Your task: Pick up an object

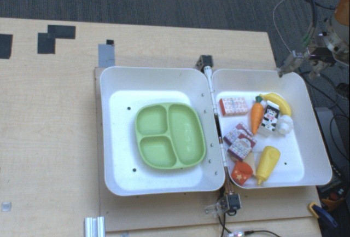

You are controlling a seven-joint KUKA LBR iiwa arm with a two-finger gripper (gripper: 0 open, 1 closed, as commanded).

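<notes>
Here, the right bin (306,121) holds small toy foods; the carrot (256,114) lies near its middle, likely light, stiff and smooth, best pinched across its thick middle. The gripper (306,58) hovers above the bin's far corner; its opening cannot be made out.

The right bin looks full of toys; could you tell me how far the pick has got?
Nothing looks done: the carrot, banana and yellow bottle all lie in the right bin. The gripper hangs above its far corner. Descent, grasp and lift remain.
</notes>
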